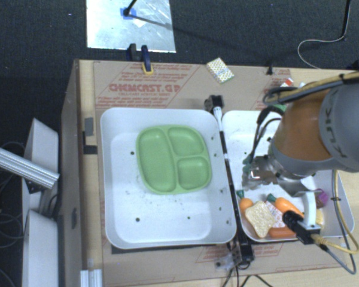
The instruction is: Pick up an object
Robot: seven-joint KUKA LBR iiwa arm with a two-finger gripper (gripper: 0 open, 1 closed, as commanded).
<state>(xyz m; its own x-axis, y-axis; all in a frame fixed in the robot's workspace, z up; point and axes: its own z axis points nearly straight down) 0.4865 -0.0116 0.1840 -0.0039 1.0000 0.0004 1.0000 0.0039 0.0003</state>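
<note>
Arm over right bin, grip state unreadable

Landmark: green divided plate [173, 159], lying flat in the left white bin [122, 220], slightly above that bin's middle.

Arm [314, 133] sits right of the plate, across the divider between the bins, with its orange band and grey body covering most of the right white bin [236, 127]. Gripper [260, 173] points down into that bin, just right of the plate's right edge. Fingers are hidden under the wrist hardware; cannot tell how far open they are or whether they have hold of anything.

Candidate objects are clustered right of and below the plate, at the right bin's near edge: slice of toast [262, 219], small orange carrot-like piece [246, 204] touching its left side, another orange piece [285, 205] on its right. They lie on the bin floor, below the gripper.

Worktop [167, 85] is brown printed cardboard behind the plate.
</note>
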